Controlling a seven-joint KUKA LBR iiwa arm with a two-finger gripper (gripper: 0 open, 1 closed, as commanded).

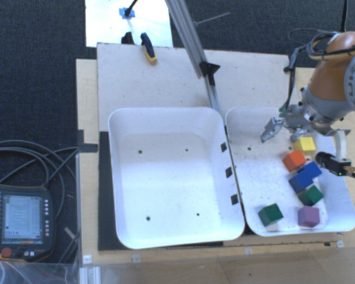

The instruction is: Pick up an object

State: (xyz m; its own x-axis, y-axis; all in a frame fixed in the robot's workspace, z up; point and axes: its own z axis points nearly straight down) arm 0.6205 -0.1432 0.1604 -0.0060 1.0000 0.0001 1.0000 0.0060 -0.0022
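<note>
Two white bins sit on the table (165,76); blocks cluster in the right bin (254,176). Whether the gripper (272,129) is wide or narrow, I cannot tell. The orange block (294,160) (probably light, rigid) suits a grasp across flat opposite faces.

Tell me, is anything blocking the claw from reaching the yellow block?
Nothing visible does. The gripper hangs over bare floor of the right bin, and the yellow cube lies just to its right in the picture. The orange cube sits close beside the yellow one, so space is tight.
</note>
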